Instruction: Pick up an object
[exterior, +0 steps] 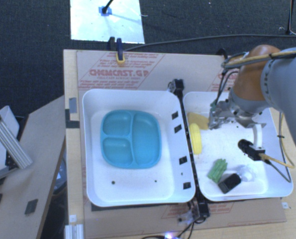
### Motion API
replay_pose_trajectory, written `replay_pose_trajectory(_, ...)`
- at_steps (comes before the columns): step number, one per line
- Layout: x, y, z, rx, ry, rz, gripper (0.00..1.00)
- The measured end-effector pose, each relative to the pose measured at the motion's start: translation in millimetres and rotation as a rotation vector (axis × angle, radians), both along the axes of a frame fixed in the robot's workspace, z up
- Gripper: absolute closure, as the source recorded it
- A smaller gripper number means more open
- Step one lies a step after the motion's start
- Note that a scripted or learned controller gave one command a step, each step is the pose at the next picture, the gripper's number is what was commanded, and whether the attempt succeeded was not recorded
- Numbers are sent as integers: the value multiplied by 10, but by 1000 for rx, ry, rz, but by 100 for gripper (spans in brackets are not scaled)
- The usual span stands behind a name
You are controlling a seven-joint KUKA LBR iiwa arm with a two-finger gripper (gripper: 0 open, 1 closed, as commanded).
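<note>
Two shallow white bins sit side by side on the surface (138, 66), which carries a sheet printed with red lettering.

Left bin (95, 148): holds a blue divided plate (131, 138), three compartments, lying flat near the bin's middle. A few small dark specks lie on the bin floor toward the near edge.

Right bin (274, 180): holds the loose objects. A yellow oblong piece (195, 137) lies along the left wall, close to the divider between the bins. Just above it, a paler yellow flat piece (197, 119). A green ridged object (217, 170) lies toward the near side, and just beside it, to its right, a black block (230, 182). A small clear, pale item (245, 172) sits just beside the black block; too faint to identify.

Arm (279, 78) reaches in from the right, grey with an orange band, bent down over the far half of the right bin. The gripper (215, 121) hangs low at the right edge of the pale yellow piece; contact cannot be judged. Whether the fingers are wide or narrow cannot be told, as they blur into the wrist hardware, and nothing is seen between them
</note>
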State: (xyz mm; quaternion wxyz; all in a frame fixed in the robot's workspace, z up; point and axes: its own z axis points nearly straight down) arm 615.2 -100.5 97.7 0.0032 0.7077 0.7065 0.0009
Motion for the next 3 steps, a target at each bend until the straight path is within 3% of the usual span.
replay_pose_trajectory(2, 9, 5, 1191, 2, -2, 6, 100)
replay_pose_trajectory(3, -134, 532, 1315, 5, 3, 11, 100)
